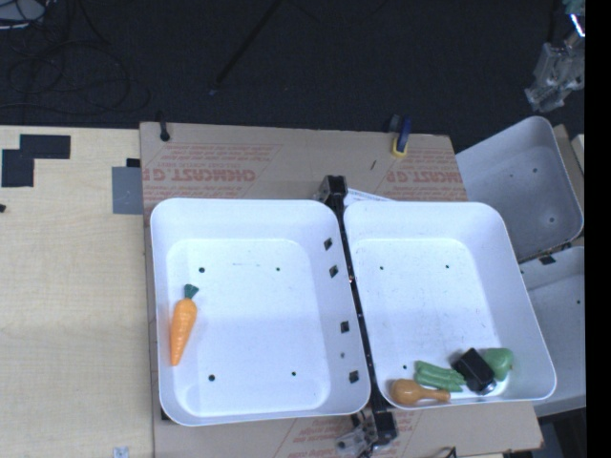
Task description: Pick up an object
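An orange toy carrot with a green top lies against the left wall of the left bin. In the near right corner of the right bin several small items huddle together: a green pod-shaped piece, a black block, a rounded green piece and an orange-brown pear-shaped piece. My gripper hangs at the far top right, high above the bench and well away from both bins, with nothing seen in it.
Both bins rest on a cardboard sheet. A grey metal plate slants beside the right bin. A small blue and yellow clamp sits on the cardboard's far edge. Pale wooden bench lies to the left.
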Robot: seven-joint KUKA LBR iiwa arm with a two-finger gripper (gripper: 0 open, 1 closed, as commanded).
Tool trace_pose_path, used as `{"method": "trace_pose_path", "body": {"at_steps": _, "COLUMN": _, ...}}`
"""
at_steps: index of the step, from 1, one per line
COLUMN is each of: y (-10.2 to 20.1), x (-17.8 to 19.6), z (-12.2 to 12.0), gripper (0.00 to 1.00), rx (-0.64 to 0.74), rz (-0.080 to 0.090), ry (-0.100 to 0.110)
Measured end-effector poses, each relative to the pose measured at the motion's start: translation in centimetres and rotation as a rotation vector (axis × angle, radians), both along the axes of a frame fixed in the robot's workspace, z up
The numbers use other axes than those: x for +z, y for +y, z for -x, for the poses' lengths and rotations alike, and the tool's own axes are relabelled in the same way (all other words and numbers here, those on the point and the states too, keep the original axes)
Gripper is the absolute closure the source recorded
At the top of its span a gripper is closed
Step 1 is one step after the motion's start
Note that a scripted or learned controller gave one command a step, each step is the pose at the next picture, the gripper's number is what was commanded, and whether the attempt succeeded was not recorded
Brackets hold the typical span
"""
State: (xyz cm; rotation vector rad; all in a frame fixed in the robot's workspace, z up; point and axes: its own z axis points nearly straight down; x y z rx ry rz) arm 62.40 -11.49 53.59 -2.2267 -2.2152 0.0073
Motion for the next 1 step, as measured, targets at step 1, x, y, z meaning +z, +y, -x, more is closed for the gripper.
{"method": "trace_pose_path", "body": {"at_steps": 1, "y": 9.22, "x": 0.08, "z": -2.10, "gripper": 1.00, "rx": 0.014, "rz": -0.005, "ry": -0.001}}
